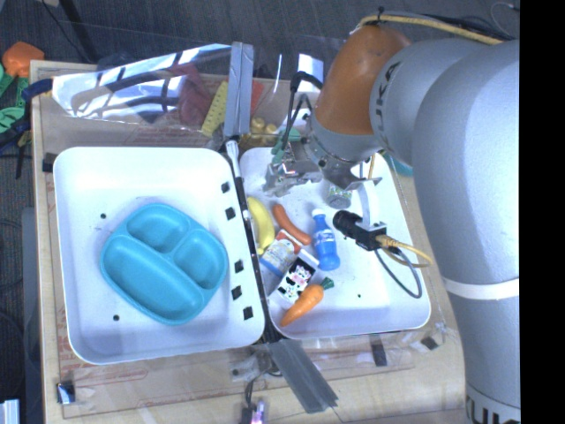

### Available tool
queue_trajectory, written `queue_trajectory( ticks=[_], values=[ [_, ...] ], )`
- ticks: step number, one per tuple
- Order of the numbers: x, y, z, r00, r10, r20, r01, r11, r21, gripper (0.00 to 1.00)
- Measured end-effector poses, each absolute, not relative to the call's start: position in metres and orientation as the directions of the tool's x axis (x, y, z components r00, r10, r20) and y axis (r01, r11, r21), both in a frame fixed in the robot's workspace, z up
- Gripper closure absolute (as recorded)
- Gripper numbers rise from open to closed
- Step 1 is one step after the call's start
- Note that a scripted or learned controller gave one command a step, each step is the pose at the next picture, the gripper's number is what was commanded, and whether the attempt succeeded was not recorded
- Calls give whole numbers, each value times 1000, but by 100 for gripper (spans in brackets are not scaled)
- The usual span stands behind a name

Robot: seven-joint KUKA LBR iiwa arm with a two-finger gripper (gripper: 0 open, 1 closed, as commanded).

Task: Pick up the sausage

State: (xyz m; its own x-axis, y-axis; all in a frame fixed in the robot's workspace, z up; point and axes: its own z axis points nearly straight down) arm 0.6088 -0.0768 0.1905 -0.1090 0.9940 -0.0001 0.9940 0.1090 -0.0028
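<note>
Jaws [284, 177] hang just above the sausage [291, 223] in the right bin [402, 303]; whether they are spread or pressed together I cannot tell. To grip well, I judge they should drop straight down and straddle the sausage across its width, clear of the banana [259, 222] just beside it.

Wooden bench [40, 263] on dark, perhaps carpeted, floor [132, 7]

2 white bins side by side. Left bin [79, 237] – blue 3-compartment plate [165, 260]. Right bin [402, 285] – yellow banana [258, 222] at left wall, blue bottle [324, 241], cow-print carton [298, 278], orange carrot [303, 303] near front wall, all close together.
</note>
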Motion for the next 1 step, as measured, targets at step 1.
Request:
queue_trajectory(
  ticks=[1],
  values=[
    [563,-117,102,-165,986,0,986,165,2,100]
  ],
)
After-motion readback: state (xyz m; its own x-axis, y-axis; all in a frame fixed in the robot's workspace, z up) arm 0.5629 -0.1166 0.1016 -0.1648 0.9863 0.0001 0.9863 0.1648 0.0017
